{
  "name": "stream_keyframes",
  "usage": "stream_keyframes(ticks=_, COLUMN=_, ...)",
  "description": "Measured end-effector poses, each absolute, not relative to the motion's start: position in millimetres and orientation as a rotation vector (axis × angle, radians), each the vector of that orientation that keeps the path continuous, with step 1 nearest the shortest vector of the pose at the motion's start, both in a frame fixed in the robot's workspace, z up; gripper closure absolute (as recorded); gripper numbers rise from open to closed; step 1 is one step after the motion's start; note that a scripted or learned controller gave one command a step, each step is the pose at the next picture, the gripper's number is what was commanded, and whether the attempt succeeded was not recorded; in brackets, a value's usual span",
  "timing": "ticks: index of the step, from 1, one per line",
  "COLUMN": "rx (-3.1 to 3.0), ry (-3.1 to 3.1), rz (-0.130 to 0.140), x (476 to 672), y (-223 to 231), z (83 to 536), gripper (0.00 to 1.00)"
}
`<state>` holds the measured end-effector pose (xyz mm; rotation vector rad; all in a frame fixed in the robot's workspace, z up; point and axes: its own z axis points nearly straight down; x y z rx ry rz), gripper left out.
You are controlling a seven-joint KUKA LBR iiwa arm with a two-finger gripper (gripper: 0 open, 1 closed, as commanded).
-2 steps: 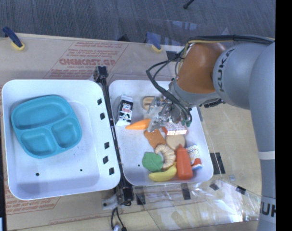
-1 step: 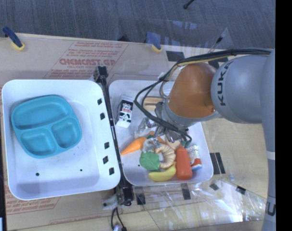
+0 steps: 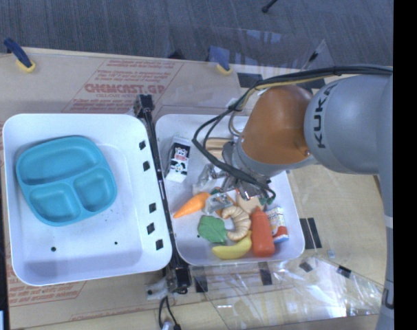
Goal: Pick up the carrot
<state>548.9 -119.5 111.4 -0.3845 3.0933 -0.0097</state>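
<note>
Left bin (image 3: 29,267): one blue tray (image 3: 65,179) with three compartments, lying toward the bin's upper left; the tray's compartments hold nothing visible.

Right bin (image 3: 188,253): a small carton (image 3: 179,161) printed black and white near the left wall. Below it the carrot (image 3: 192,205), orange, lying flat and slanted, tip toward the left wall, free of any grip. Next, a green piece (image 3: 212,229) at the carrot's lower right; a banana (image 3: 231,249) along the front; a tan croissant (image 3: 239,220) just above the banana; a red bottle (image 3: 262,232) upright-slanted at the right.

Hand (image 3: 236,190): lowered over the middle of the right bin, right of the carrot's thick end; whether spread or pressed together, cannot tell.
</note>
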Motion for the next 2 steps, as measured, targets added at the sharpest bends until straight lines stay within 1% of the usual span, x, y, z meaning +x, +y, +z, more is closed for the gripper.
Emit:
stream_keyframes(ticks=1, rx=-0.386, ry=3.095, rz=-0.009, x=548.4, y=-119.2, z=110.8, gripper=0.0)
stream_keyframes(ticks=2, rx=-0.315, ry=3.129, rz=0.003, x=491.7, y=-108.2, z=90.5, gripper=0.0)
